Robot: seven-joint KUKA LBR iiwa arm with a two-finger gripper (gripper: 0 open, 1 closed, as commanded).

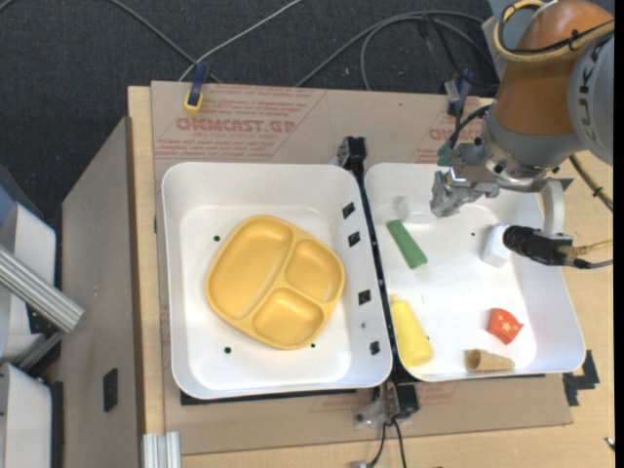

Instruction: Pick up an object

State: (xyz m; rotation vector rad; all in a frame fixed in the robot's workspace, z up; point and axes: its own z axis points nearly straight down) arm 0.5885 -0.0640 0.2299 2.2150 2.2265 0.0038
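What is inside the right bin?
The right bin holds a green block, yellow bottle, red piece and tan cone. The tool and arm cover its back corner.

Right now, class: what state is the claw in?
Claw: cannot be told; it hangs over the right bin, near the green block.

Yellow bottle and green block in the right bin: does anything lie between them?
No. In the camera view, the stretch of white bin floor between the green block and the yellow bottle is bare.
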